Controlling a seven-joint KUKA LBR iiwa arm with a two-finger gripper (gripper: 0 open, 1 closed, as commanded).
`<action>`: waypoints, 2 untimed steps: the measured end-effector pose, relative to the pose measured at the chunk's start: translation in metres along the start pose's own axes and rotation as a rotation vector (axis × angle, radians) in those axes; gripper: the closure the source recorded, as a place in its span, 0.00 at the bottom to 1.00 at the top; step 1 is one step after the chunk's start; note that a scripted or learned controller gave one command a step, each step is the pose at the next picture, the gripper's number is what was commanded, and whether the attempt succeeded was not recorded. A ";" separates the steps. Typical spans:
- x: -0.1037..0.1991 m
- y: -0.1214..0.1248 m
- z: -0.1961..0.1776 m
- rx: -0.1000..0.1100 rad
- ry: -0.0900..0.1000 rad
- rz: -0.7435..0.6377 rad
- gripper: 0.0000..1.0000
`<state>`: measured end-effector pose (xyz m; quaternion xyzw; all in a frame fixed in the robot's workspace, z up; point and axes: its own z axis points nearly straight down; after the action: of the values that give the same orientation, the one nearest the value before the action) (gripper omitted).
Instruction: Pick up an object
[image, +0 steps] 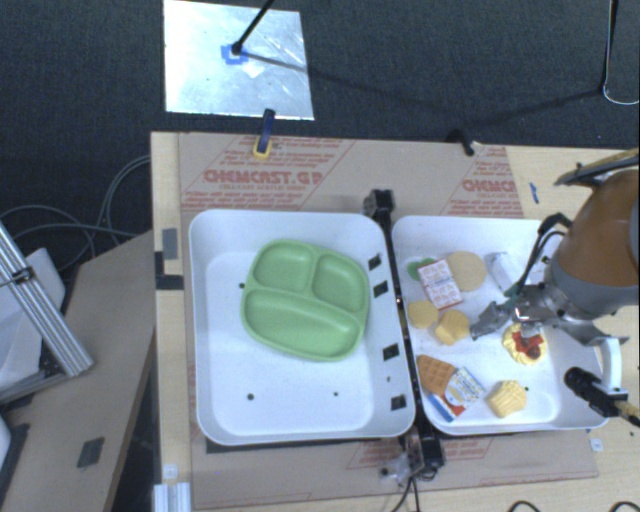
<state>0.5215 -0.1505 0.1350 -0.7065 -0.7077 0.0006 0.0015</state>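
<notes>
Gripper (500, 318) low in right bin (500, 232), beside yellow cheese block (452, 326); fingers look parted, nothing between, though view blurry. Green 3-compartment tray (305, 300) in left bin (220, 400).

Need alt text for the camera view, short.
The arm's hand hangs low over the right bin, among small food items: a round cracker, a cheese wedge, a waffle. The left bin holds a green divided plate.

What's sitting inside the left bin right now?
A green divided tray lies inside the left bin, its three compartments holding nothing. The bin floor beneath the tray is covered, so anything under it cannot be seen.
</notes>
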 end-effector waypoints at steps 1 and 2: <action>0.001 0.000 0.052 0.000 0.001 0.000 0.00; 0.000 0.001 0.039 -0.006 -0.001 0.000 1.00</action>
<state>0.5228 -0.1504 0.0959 -0.7065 -0.7078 -0.0009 -0.0009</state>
